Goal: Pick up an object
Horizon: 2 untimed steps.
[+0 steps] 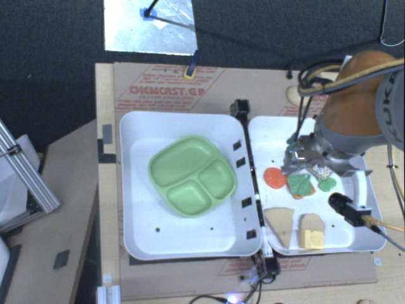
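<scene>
The right bin holds a red-orange round piece, a green leafy piece, a smaller green piece, a tan wedge, a tan bread-like piece and a yellow block. My gripper hangs low over the middle of this bin, just above the green leafy piece and right of the red-orange piece. A white speckled item lies right beside the gripper.
The left bin holds a light green divided plate. A black clamped divider runs between the bins. A black cylindrical part with a cable sticks out over the right bin's front right. The arm's orange band looms over the bin's far right.
</scene>
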Available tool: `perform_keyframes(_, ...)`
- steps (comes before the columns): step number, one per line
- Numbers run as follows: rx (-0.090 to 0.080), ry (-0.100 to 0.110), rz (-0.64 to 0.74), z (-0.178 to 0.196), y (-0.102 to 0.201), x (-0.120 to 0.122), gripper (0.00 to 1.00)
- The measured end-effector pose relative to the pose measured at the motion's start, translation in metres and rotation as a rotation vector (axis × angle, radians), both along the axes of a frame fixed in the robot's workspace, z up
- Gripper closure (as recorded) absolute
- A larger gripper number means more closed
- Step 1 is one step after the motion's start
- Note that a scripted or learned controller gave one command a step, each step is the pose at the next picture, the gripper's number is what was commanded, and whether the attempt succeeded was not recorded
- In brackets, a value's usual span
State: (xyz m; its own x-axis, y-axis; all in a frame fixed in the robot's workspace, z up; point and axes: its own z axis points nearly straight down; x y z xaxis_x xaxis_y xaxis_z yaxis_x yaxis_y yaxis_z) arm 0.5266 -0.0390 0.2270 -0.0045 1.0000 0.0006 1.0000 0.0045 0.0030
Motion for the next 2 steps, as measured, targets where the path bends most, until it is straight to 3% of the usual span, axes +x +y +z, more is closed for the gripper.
perform_keyframes(1, -0.001, 0.001, -0.004, 0.005, -0.017, 0.005, 1.00)
perform_keyframes(2, 0.000, 0.004, -0.002, -0.014, -0.009, 0.003, 1.00)
